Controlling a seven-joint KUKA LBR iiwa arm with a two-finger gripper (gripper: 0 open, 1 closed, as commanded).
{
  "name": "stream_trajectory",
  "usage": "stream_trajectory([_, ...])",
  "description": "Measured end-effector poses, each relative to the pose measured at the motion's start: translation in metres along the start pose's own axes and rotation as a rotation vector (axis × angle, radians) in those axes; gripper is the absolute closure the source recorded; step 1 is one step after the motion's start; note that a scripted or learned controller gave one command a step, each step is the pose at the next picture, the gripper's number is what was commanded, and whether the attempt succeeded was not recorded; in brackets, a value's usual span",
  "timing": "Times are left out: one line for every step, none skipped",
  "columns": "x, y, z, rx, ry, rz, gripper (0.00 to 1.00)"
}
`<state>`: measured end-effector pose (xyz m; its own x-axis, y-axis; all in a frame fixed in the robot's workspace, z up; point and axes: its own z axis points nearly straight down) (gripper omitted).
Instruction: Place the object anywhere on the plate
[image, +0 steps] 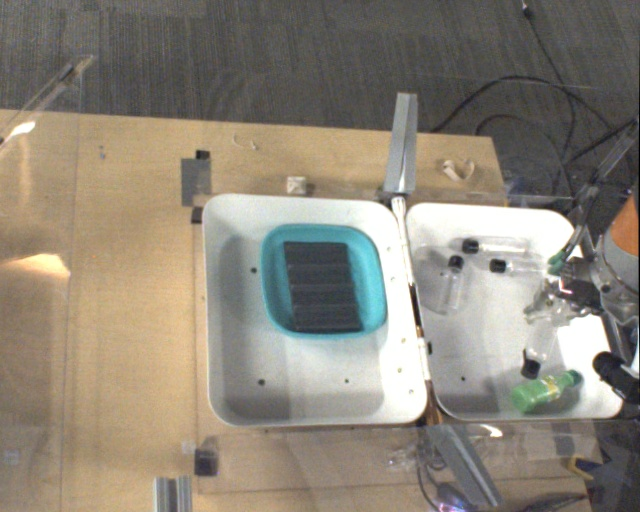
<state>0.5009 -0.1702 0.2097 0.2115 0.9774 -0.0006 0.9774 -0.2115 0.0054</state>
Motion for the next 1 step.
stream_trajectory([0.0001, 0.0000, 0.0000, 0.000, 0.000, 0.000, 0.00])
